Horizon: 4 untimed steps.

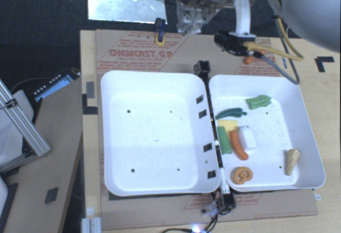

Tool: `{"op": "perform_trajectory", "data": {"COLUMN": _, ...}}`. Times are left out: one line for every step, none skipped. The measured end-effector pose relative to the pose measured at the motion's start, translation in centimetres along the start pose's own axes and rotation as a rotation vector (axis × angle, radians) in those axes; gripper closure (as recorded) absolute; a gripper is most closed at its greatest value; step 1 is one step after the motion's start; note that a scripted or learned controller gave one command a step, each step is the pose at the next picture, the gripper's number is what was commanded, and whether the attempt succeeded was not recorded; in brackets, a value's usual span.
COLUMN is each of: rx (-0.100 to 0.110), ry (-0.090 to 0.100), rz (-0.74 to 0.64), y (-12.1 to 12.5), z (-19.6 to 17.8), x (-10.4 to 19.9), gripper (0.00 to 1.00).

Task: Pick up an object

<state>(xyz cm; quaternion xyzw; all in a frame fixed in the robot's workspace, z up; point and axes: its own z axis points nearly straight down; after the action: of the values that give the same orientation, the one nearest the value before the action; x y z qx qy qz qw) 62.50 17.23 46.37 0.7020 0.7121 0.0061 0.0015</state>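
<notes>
Pretzel near right bin front edge; hand raised behind.

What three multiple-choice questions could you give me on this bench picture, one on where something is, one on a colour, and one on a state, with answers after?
1. Where does the pretzel-shaped piece lie?
A. In the right bin, near its front left corner
B. In the middle of the left bin
C. On the cardboard behind both bins

2. What colour is the long sausage-like piece beside the small white block?
A. Blue
B. Orange
C. Black

3. How does the gripper stand relative to the bins?
A. Pressed down into the left bin
B. Resting on the cone
C. Raised above the back edge of the bench, clear of both bins

Answers: 1 A, the pretzel sits low in the right bin close to the divider. 2 B, it is plainly orange. 3 C, it hangs over the cardboard behind the bins, touching no object.
</notes>
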Motion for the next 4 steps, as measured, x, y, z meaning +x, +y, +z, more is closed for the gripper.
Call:
{"op": "perform_trajectory", "data": {"rx": 0.001, "ry": 0.000, "rz": 0.003, "y": -3.4, "z": -7.7, "x": 4.9, "gripper": 1.00}}
{"op": "perform_trajectory", "data": {"rx": 0.010, "ry": -0.007, "rz": 0.019, "y": -4.2, "z": -7.2, "x": -2.5, "gripper": 1.00}}
{"op": "perform_trajectory", "data": {"rx": 0.006, "ry": -0.007, "rz": 0.015, "y": 1.1, "z": -7.1, "x": -3.0, "gripper": 1.00}}
{"op": "perform_trajectory", "data": {"rx": 0.008, "ry": -0.009, "rz": 0.021, "y": 3.0, "z": -7.2, "x": -13.2, "gripper": 1.00}}
